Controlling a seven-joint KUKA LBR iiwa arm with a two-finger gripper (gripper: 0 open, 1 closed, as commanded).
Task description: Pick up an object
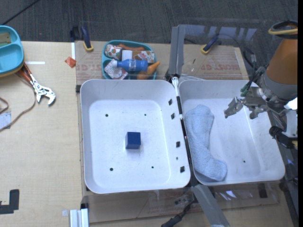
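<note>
A small dark blue cube (133, 140) sits near the middle of the left bin (94, 126). A light blue-grey cloth (203, 143) lies in a long curved heap along the left side of the right bin (255, 150). My gripper (240, 112) hangs over the upper right part of the right bin, right of the cloth's top end and apart from it. Its fingers are open with nothing between them. The grey arm with its orange band (284, 60) comes in from the right edge.
A blue bowl (129, 60) with several small items stands behind the left bin. A wrench (41, 92) and a teal tray (9, 48) lie on the wooden bench at the left. Yellow-handled clamps (210, 44) hold the back edge.
</note>
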